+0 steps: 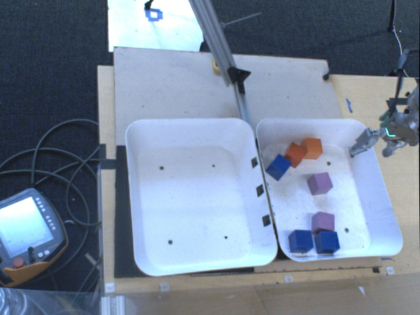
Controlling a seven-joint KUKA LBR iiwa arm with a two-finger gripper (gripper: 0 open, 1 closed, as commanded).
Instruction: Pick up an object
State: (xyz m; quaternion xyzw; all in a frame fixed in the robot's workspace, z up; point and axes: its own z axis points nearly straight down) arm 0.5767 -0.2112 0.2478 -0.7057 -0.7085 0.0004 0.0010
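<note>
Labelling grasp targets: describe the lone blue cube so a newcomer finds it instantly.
Look in the right-hand white bin. Near its left wall sits one blue cube, touching a red-orange block. The other two blue cubes sit paired at the bin's near edge.

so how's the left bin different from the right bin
The right bin holds blocks: two orange, three blue, two purple. The left bin shows bare white floor with a few dark dots. The gripper sits at the right bin's far right rim, well away from the left bin. Both are shallow, white, and touch along their inner edges.
</note>
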